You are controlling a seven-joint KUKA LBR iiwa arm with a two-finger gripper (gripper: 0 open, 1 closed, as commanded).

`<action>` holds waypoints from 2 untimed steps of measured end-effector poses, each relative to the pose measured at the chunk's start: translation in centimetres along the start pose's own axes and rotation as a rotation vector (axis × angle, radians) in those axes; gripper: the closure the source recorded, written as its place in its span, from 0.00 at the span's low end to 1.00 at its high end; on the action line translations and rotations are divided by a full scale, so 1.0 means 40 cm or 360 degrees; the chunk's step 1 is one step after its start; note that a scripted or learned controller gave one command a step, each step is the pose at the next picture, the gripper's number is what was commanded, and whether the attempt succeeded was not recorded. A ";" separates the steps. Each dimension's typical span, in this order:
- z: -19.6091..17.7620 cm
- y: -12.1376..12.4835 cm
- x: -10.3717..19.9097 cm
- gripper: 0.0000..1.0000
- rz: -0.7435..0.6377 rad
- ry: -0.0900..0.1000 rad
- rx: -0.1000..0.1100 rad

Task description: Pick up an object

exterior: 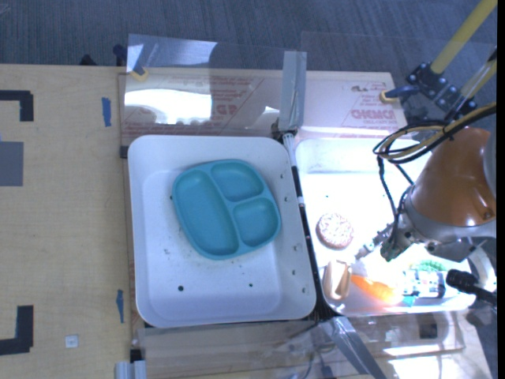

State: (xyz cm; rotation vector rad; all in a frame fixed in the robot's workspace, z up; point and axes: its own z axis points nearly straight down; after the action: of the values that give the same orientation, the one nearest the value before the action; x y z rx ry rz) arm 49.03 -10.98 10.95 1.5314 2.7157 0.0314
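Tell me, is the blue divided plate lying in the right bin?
No, the blue divided plate lies in the left bin, apart from the small items in the right bin.

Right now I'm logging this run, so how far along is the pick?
Nothing looks picked yet. The hand is low over the right bin, close to the orange carrot-like item; I can't tell its finger state. The round sprinkled cookie and the hot-dog-like toy lie in that bin. The teal divided plate sits in the left bin. Grasping and lifting remain.

Wooden bench (55,235), grey carpet (237,6)
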 end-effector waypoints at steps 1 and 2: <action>-0.230 0.263 0.054 1.00 0.0456 0.0008 0.0037; -0.362 0.175 -0.040 1.00 0.0232 0.0004 0.0038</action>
State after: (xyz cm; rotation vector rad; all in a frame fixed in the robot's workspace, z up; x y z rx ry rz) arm 55.41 -8.81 25.63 1.7338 2.6100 0.0039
